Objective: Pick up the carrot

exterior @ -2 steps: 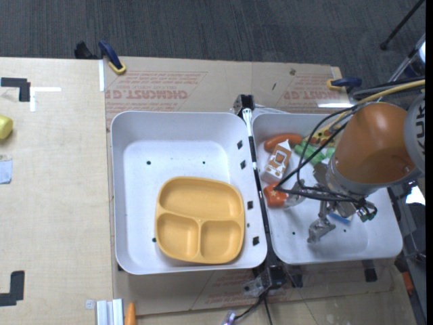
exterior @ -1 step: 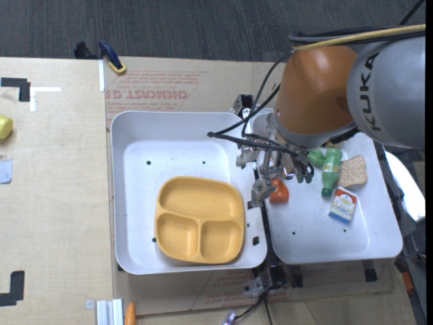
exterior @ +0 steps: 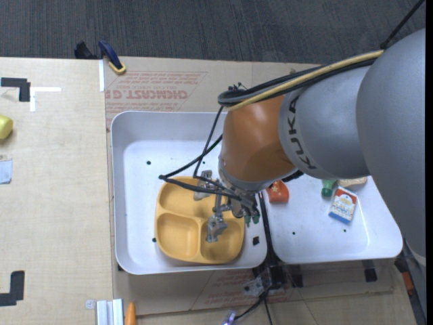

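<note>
The only orange-red item in the bins [exterior: 278,193] is seen up and to the right of the pincer [exterior: 216,227], in the right bin [exterior: 379,241], close to the wall shared by the 2 bins. It is taken to be the carrot, but its upper part is covered by the arm's orange band [exterior: 254,141] and its shape cannot be made out. It is not touched by the pincer.

The pincer is held low over a yellow divided tray [exterior: 177,234] in the left bin [exterior: 128,181]. Whether it is open or closed cannot be told, as it is small and tangled with black cables [exterior: 183,176].

Further right of the pincer, a small blue, white and red carton [exterior: 343,206] is laid in the right bin; its print is too small to read. A green item [exterior: 329,189] beside it is partly hidden under the arm.

Both bins are set on brown cardboard [exterior: 155,90] with red lettering that appears reversed and is not read with confidence. "KUKA" [exterior: 302,137] is printed on the grey arm. The cardboard is laid on a pale wooden bench [exterior: 54,215] marked with black tape; dark carpet [exterior: 203,12] is seen beyond. At the far left, a yellow-green item [exterior: 4,127] is cut off by the edge.
</note>
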